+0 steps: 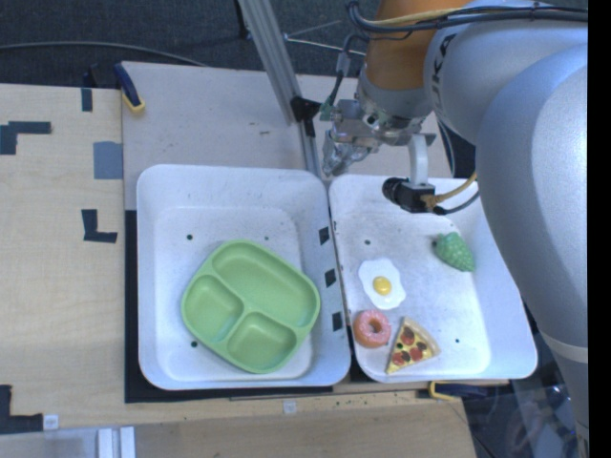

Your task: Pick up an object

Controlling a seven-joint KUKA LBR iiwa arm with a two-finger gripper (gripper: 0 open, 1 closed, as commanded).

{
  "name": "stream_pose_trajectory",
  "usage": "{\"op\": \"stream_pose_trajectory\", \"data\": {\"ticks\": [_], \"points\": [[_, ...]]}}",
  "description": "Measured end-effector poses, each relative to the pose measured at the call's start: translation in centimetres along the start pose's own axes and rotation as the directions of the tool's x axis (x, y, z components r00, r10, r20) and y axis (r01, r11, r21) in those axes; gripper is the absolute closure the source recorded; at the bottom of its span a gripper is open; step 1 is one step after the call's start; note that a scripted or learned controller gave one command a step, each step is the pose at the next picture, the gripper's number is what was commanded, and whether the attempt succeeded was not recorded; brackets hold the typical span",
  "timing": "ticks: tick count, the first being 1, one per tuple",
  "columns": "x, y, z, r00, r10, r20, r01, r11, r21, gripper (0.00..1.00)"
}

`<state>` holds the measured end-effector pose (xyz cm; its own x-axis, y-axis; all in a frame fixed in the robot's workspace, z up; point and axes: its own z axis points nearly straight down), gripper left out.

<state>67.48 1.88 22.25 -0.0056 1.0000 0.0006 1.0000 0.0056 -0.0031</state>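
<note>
Nearest the camera, along the front edge of the right shallow white plastic bin [496,351], lies a small triangular toy pizza slice [411,345] with a tan crust and red toppings, its matte surface flat on the bin floor. Just beside it on the left sits a round toy doughnut [371,328] with glossy pink icing and a hole in the middle, close to the wall that divides the two bins. A little farther back rests a toy fried egg [382,283], a smooth white blob with a raised yellow yolk, near the doughnut but apart from it. Toward the right side of the same bin lies a knobbly green toy vegetable [453,252], bumpy in texture, well apart from the egg. In the left white bin [158,284], whose floor is speckled with small dark marks, a light green plastic plate [250,305] with three moulded compartments and rounded corners lies tilted toward the front right corner. Farther back, the grey metal two-finger gripper [333,166] hangs over the far end of the dividing wall where the two bins meet, below the arm's orange band [416,27]; nothing shows between its fingers, and whether they are spread or closed cannot be told from this angle. Beyond the bins stretches the pale wooden bench [57,284] with dark tape patches.
</note>
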Motion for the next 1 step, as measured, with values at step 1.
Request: {"op": "stream_pose_trajectory", "data": {"ticks": [1], "points": [[5.05,-0.3,0.7,1.0,0.0,0.0,0.0,1.0,0.0,1.0]]}}
